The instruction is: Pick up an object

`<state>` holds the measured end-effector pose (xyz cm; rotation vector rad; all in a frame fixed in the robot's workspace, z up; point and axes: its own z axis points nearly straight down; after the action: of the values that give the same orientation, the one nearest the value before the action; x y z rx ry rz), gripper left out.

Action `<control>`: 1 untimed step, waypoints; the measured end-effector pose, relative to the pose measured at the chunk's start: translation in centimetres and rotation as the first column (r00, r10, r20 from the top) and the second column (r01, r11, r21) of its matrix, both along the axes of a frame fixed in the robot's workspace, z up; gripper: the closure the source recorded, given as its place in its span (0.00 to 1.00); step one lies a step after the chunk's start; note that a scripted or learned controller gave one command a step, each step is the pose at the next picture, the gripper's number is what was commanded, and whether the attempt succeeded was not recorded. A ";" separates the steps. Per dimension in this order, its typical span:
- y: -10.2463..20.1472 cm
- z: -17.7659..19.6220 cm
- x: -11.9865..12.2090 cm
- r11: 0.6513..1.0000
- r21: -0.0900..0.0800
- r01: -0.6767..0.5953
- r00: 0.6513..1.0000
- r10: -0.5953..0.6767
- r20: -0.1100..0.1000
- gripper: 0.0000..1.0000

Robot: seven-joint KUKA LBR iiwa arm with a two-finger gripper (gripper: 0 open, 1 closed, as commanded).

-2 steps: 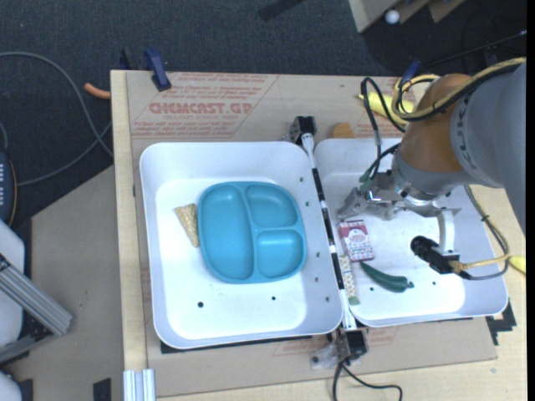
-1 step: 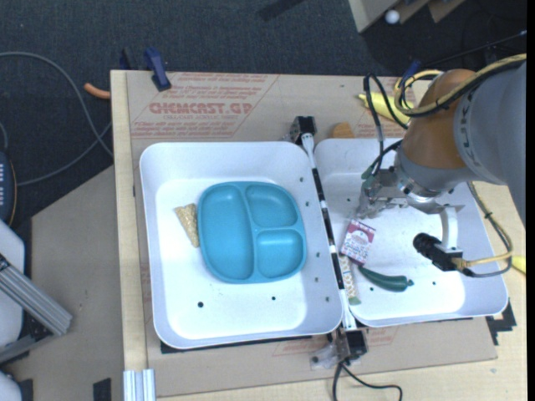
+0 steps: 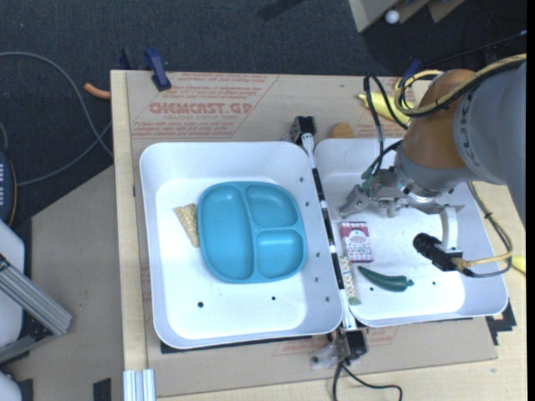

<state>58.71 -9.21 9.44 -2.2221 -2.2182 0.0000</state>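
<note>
While the end effector [image 3: 374,197] hangs, grip unclear, one plate [image 3: 251,229], one box [image 3: 357,242], one pepper [image 3: 386,280] lie binned.

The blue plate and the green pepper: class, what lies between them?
In the camera view, between the blue plate and the green pepper runs the black-clipped seam where both bins' rims meet.

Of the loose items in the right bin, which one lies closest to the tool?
The small pink-and-white printed card, lying just below the tool. The dark green pepper-shaped toy lies farther down, near the bin's front edge.
</note>
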 end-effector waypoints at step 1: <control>-0.1 -1.0 1.0 1.000 -0.001 -0.002 1.000 0.002 0.003 0.00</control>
<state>59.74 -9.32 8.44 -2.2222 -2.2221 -0.0014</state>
